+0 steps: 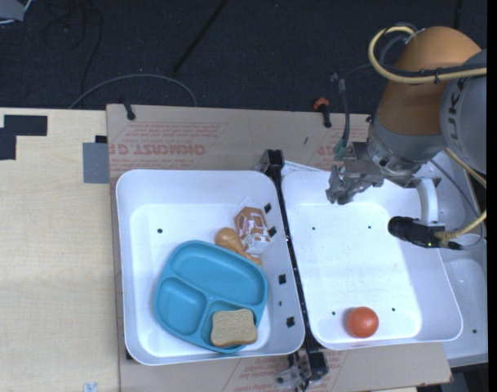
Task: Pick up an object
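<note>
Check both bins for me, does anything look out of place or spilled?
Nothing spilled. The blue divided plastic tray sits tilted in the left white bin, one corner riding up toward the bin's wall, a tan bread slice in its corner compartment.

Grey arm [468,121], orange band, yellow cable

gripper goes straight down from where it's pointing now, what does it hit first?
Most likely the bare floor of the right bin, near its back wall. The gripper is far from the red ball. Depth is unclear.

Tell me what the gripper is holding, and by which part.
Cannot be told: the gripper hangs over the right bin's far edge, with no object visible at it. The tomato lies apart.
</note>
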Controlling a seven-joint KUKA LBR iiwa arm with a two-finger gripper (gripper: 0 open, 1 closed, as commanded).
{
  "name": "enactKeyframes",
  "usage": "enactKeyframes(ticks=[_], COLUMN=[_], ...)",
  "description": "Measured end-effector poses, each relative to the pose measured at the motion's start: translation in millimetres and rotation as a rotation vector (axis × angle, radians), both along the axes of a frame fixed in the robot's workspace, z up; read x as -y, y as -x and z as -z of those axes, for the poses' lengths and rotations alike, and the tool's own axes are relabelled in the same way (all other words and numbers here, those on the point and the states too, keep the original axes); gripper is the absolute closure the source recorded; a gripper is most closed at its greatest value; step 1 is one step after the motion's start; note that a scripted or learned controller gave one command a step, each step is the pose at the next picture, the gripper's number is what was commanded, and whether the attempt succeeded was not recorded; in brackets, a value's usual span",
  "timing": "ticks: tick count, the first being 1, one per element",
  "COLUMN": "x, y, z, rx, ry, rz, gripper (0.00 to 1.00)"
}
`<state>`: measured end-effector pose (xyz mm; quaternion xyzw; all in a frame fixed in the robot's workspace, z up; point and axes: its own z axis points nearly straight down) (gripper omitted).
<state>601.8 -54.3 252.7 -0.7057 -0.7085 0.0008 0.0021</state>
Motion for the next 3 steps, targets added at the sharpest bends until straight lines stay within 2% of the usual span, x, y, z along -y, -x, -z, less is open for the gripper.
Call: enactKeyframes(ticks=[2,3], x=[-105,-165], y=[23,19], z=[13,22], rx=[-0.001,0.000], ry=[0.000,0.000], rz=[-0.001,-0.001], gripper=[1.00,1.00])
